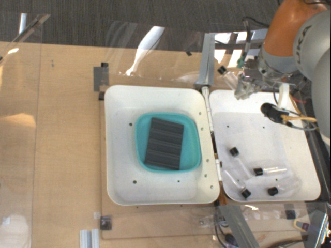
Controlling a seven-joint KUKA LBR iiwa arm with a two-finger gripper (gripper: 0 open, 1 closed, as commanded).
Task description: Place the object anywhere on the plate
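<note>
While the object [164, 143] lies on the plate [194, 149], tool [243, 91], grip perhaps unreadable, over right bin [310, 187].

Bright, sharp; glare on plexiglass [145, 45]

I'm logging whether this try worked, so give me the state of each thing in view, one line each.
dark ribbed block: lying flat on the plate, tilted slightly.
teal plate: in the left bin, bearing the block.
left bin: holds the plate.
right bin: holds several small black pieces and clear plastic bits.
gripper: above the right bin's far edge, away from the block.
</note>
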